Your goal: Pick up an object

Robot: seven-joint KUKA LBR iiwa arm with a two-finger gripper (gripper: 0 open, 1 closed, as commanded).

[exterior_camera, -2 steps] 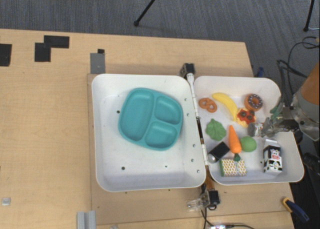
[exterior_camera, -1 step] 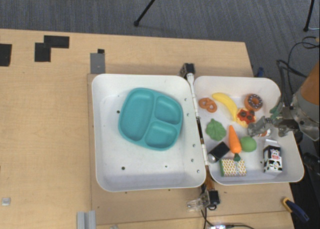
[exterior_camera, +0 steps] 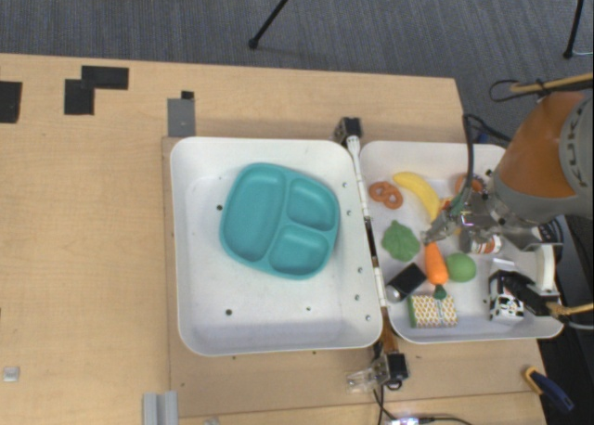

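My gripper [exterior_camera: 457, 221] hangs over the middle of the right bin [exterior_camera: 464, 332], reaching in from the right under the grey and orange arm [exterior_camera: 548, 159]. Just below it lie an orange carrot [exterior_camera: 435, 265] and a green lime [exterior_camera: 461, 268]. A yellow banana [exterior_camera: 418, 193] and a brown pretzel [exterior_camera: 385, 195] lie to its upper left. A green leafy piece [exterior_camera: 401, 240] sits to its left. I see nothing held in the gripper.
The right bin also holds a black block [exterior_camera: 406, 279], a speckled box [exterior_camera: 433, 312] and a black-and-white item [exterior_camera: 507, 302]. The left bin [exterior_camera: 200, 321] holds a teal divided plate [exterior_camera: 279, 219]. A divider rail [exterior_camera: 367, 228] runs between the bins.
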